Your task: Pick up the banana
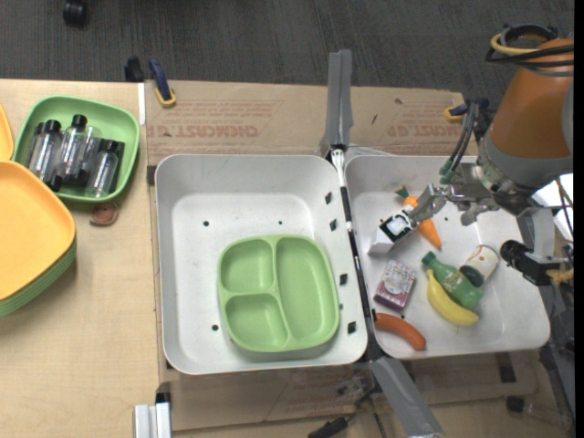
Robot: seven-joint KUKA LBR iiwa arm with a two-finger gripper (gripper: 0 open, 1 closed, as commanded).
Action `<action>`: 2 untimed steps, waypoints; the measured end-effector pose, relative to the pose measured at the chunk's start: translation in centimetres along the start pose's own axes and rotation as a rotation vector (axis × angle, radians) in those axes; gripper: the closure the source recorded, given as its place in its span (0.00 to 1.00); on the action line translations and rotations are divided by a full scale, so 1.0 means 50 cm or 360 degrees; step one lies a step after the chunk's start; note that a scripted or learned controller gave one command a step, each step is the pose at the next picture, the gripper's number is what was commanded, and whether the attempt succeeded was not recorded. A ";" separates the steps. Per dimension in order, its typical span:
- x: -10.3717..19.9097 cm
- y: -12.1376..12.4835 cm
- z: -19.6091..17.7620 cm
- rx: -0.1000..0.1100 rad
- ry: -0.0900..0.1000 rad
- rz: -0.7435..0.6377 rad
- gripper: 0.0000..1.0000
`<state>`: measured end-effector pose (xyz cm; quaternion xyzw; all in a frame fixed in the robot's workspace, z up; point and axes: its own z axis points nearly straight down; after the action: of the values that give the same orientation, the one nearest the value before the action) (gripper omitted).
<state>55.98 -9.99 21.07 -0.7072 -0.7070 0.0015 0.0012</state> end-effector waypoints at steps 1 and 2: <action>-0.027 0.017 0.106 0.0004 0.0001 0.0511 0.00; -0.034 -0.142 0.228 -0.0022 0.0008 0.1223 0.00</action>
<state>48.82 -11.69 9.70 -0.9206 -0.3905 -0.0046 -0.0027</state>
